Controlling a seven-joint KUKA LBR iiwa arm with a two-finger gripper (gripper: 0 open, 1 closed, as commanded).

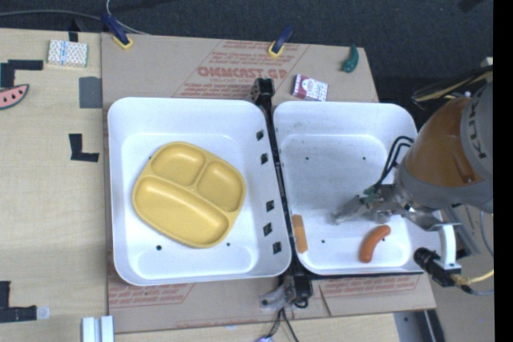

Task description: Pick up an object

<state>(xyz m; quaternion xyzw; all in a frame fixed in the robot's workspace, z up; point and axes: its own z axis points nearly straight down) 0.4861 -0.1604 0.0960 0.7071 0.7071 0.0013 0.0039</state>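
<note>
The arm point(449, 164) reaches in from the right, its grey body and orange band hanging over the right rim of the right bin point(345, 114). From the wrist it slants down and leftward into that bin, ending in the gripper point(353, 210), which sits low over the bin floor near the middle of its near half. The metal tip points left, toward the divider between the two bins. The jaws look drawn close together around nothing, though at this slant and size that is hard to judge, and I cannot tell their state for sure.

An orange sausage point(373, 243) lies on the floor of the right bin, just near of the gripper and slightly to its right, close to the bin's near wall. It is apart from the jaws and rests free on the white surface. A second small piece, a tan stick-shaped object point(299, 232), lies against the left wall of the same bin, well apart from the gripper.

The left bin point(128, 132) holds a yellow divided plate point(189, 194), lying flat at its centre. Both bins sit on a cardboard sheet point(232, 68) on the tabletop point(40, 172).
</note>
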